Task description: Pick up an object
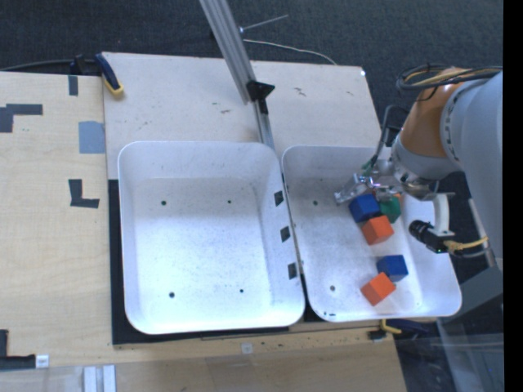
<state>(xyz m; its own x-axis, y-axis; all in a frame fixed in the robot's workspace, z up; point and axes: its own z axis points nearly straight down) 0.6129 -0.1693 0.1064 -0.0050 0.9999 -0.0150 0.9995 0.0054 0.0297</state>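
- While the left bin point(131, 219) sits at frame centre-left, the blocks lie in the right bin point(315, 219).
- Gripper point(369, 188) hangs low at that bin's upper right, just above a blue block point(364, 208); a green block point(393, 209) and an orange block point(377, 230) crowd it.
- Jaw state cannot be told; no grasp is evident.
- Lower right: another blue cube point(393, 266) and orange cube point(377, 288); the pick looks not yet done.

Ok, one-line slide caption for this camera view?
Arm's claw poised over clustered blue, green and orange blocks in the right bin; left bin alongside.
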